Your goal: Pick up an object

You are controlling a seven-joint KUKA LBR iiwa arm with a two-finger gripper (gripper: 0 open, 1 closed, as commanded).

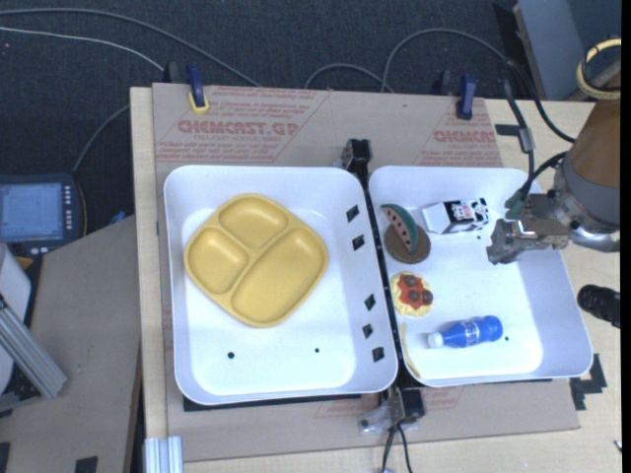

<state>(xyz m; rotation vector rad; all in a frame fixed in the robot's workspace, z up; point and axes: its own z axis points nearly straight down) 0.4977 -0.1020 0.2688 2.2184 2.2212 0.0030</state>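
The bench top (296, 116) is a brown board with red lettering across its far side, held by two blue clamps (197, 95) at the back edge. Dark carpet (296, 18) lies behind it, with grey cables looping across, and a small screen (35, 210) glows at the left.

Two shallow white bins sit side by side. The left bin (197, 363) holds a yellow divided plate (256, 259) with three compartments. The right bin (552, 333) holds several small things: a brown disc with a watermelon slice (404, 233) by its left wall, a small white and black box (455, 214) further back, a little pizza toy (412, 294) near the left wall, and a blue bottle (467, 333) towards the front.

The blue bottle lies flat on its side, its long axis running roughly left to right, white cap pointing left.

The arm comes in from the right, and the gripper (505, 244) hangs over the right bin's middle right part. From here I cannot tell whether its fingers are apart or together; nothing shows between them. The bottle lies apart from them, nearer the front and slightly left.
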